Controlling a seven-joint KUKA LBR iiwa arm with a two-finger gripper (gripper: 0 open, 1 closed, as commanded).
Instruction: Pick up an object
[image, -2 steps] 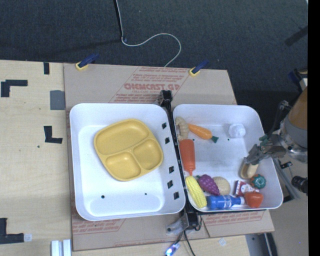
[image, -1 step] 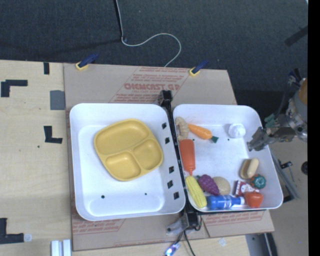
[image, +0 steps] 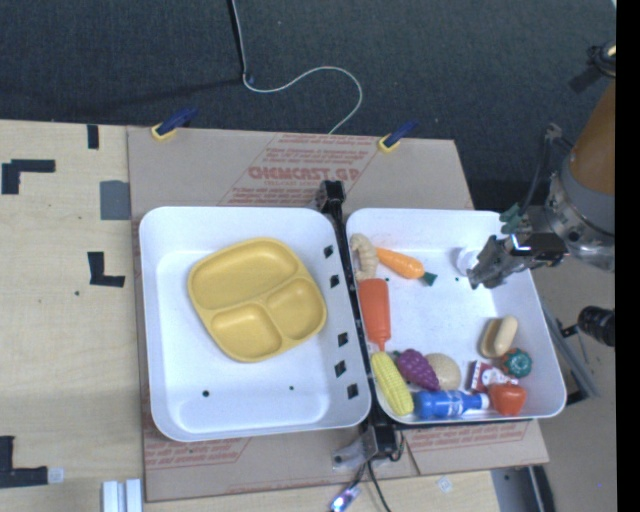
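Camera view: gripper (image: 487, 272) is hovering at the right bin's (image: 450, 216) upper right, grip state indeterminate, apparently approaching; toys are lying lower in frame, carrot (image: 400, 263) nearest at its left, so a descent onto one is needed next.

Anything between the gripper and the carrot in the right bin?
Nothing visible. The gripper sits over the right bin's upper right area, and the carrot lies to its left near the top, with bare white floor between them. The hot dog and corn lie lower, off that line.
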